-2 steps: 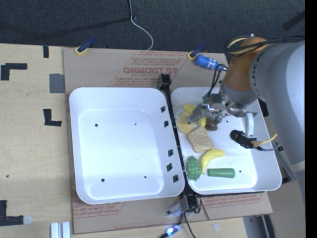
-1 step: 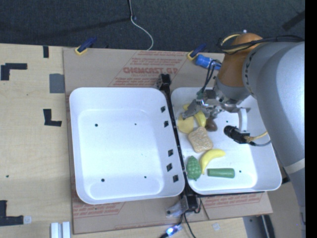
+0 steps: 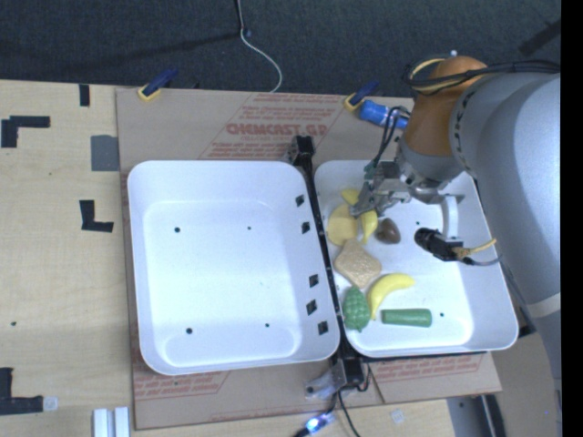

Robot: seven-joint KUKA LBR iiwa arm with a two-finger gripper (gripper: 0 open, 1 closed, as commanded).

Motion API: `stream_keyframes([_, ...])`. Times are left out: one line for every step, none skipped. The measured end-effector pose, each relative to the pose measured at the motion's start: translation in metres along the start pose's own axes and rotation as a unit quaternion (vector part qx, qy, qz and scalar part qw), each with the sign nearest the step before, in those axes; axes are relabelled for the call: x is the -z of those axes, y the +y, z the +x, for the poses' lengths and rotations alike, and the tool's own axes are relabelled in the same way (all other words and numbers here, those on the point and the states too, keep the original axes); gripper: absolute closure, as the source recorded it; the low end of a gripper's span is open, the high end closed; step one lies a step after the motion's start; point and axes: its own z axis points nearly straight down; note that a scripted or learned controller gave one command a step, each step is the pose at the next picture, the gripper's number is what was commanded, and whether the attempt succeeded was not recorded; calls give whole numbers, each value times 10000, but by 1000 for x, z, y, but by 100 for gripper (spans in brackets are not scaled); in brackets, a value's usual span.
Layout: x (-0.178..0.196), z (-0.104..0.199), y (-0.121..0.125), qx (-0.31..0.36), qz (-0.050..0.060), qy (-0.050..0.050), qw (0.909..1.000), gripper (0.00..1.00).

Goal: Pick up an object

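Right bin: shallow white plastic bin (image 3: 483, 321), holding the toy foods.
Gripper: two-finger gripper (image 3: 372, 209), low among the yellow pieces (image 3: 344, 224); opening cannot be told.
Risk: crowded neighbours, brown oval piece (image 3: 389, 231) included, may spoil the pinch.

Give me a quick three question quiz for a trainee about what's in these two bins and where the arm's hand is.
1. True or false: the hand is over the right bin.
2. Which item lies nearest the right bin's front edge?
A. green cylinder
B. brown piece
C. tan cracker
3. Fill in: the banana lies just above the green ____.

Key: 1 true; 2 A; 3 cylinder.
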Motion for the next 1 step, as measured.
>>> stream_keyframes([97,65,20,25,-60,5,10000,100])
